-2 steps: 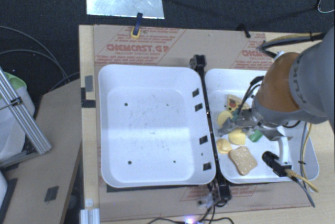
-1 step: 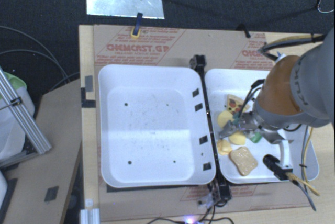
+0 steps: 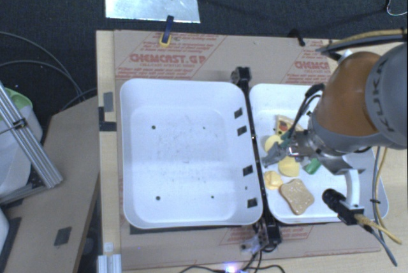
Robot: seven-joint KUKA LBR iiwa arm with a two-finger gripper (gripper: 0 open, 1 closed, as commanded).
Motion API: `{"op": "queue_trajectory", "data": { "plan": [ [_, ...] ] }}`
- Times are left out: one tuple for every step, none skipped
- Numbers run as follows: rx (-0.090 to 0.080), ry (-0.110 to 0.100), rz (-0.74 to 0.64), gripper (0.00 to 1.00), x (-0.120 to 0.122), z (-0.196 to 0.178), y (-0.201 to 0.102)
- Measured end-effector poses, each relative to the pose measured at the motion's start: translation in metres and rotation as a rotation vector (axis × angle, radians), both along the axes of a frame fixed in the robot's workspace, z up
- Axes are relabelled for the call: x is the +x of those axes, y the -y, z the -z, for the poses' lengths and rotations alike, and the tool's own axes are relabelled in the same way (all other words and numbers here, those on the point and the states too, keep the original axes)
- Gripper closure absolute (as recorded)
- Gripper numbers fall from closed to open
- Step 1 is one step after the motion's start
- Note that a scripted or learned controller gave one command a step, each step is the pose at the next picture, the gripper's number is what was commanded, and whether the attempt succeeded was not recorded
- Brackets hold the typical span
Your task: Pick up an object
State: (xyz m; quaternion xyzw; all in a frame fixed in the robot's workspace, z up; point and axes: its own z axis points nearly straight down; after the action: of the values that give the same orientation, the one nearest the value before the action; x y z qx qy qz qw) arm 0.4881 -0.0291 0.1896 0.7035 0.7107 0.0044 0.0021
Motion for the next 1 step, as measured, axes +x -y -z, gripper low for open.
{"op": "queue_trajectory", "data": {
  "plan": [
    [-0.003, -0.007, 0.009, 0.0, -0.0013, 0.0052, 0.0141]
  ]
}}
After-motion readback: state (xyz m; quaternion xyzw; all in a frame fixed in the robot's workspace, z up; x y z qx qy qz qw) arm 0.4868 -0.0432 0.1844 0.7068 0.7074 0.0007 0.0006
